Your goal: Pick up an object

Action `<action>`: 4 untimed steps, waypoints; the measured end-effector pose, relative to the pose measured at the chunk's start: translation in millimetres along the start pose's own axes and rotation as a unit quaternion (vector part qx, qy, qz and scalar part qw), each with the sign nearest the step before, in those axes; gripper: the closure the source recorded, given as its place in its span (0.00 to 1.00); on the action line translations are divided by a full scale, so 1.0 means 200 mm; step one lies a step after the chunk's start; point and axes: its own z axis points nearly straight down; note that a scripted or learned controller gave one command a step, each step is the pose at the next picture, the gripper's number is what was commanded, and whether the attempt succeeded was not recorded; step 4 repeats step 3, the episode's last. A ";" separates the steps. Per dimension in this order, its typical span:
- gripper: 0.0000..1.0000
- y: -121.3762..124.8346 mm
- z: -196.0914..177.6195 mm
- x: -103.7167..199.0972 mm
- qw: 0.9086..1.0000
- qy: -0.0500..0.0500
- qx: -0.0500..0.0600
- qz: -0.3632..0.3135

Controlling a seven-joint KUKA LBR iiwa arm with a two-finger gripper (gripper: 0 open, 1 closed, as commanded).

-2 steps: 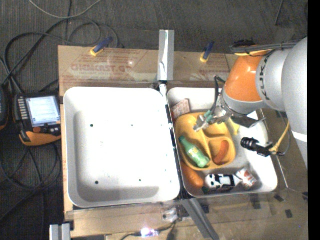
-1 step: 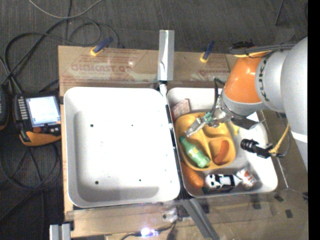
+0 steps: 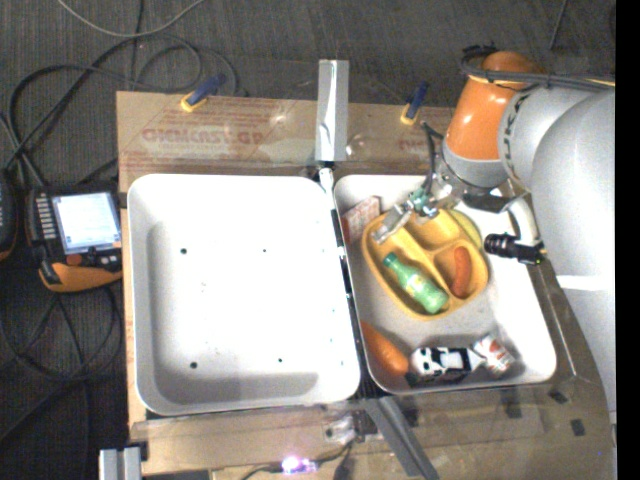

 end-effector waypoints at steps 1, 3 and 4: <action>1.00 0.02 -0.08 -0.01 1.000 -0.008 -0.005 -0.002; 1.00 0.01 -0.11 -0.01 1.000 -0.008 -0.004 -0.002; 1.00 0.01 -0.11 -0.01 1.000 -0.008 -0.004 -0.002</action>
